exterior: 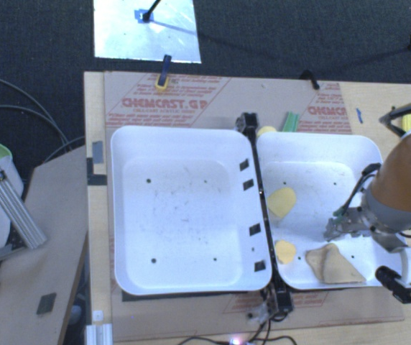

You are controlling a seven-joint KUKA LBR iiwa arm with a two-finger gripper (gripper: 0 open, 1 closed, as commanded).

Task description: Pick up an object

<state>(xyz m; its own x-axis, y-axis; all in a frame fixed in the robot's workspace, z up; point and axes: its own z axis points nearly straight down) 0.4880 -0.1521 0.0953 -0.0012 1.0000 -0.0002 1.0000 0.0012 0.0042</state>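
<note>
Two shallow white bins sit side by side on a bench covered by a protective sheet printed with red lettering. The left bin has a bare floor. In the right bin lie a pale yellow rounded piece near the divider, a smaller yellow piece near the front edge, and a tan, folded, cloth-like piece towards the front right corner. The grey arm with its orange band reaches in from the right, its gripper low over the bin floor just above the tan piece.
</note>
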